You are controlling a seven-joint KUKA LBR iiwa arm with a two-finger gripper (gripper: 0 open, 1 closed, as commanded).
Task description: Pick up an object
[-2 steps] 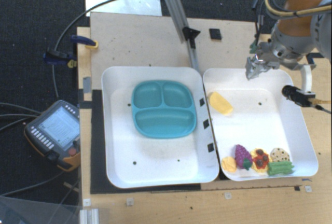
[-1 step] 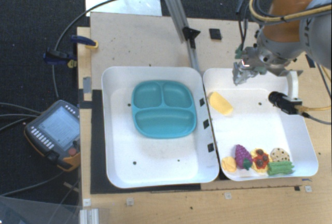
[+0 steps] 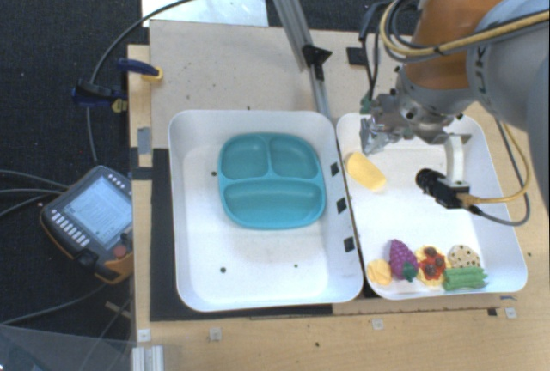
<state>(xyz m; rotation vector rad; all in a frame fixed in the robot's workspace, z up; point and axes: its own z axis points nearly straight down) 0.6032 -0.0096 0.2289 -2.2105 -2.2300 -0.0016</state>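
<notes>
One yellow block waits just below the claw in the right bin.

Six toy foods share that bin (image 3: 494, 189): one yellow block (image 3: 365, 171) near the upper left corner, and five small pieces in a row along the bottom edge, a pale yellow piece (image 3: 379, 271), a purple grape bunch (image 3: 401, 258), a pizza slice (image 3: 430, 263), a cookie (image 3: 464, 256) and a green pod (image 3: 465, 277). The claw (image 3: 375, 136) hangs just above the block; whether it is open or closed I cannot tell. The block looks light, stiff and smooth, probably plastic, so it may slip; pinching across its short sides seems the surest hold. One teal divided plate (image 3: 271, 181) lies in the left bin (image 3: 193, 215), one of two bins on the counter (image 3: 223, 69).
</notes>
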